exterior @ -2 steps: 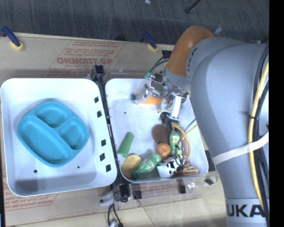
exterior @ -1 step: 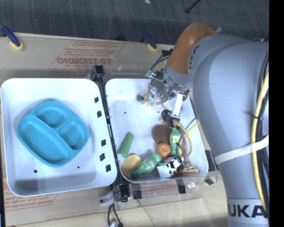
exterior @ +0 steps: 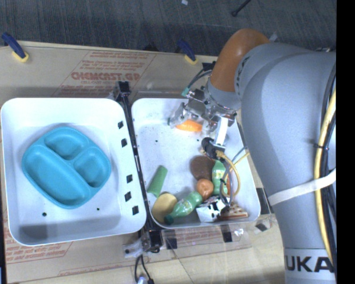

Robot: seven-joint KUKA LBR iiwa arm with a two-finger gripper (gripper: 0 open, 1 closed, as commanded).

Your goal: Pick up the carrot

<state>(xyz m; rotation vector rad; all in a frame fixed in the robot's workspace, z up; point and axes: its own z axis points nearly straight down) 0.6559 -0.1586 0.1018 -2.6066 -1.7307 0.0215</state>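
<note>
The carrot is a small orange piece lying near the back wall of the right bin. My gripper is low in that bin, directly over the carrot and covering its upper edge. The grey arm with its orange band reaches in from the right and hides the bin's back right corner. Whether the carrot is gripped or just lies beneath the gripper is unclear.
Several toy foods crowd the right bin's front right: a green cylinder, a brown piece, an orange-brown piece, a yellow piece. Loose cables hang there. A blue divided plate lies in the left bin.
</note>
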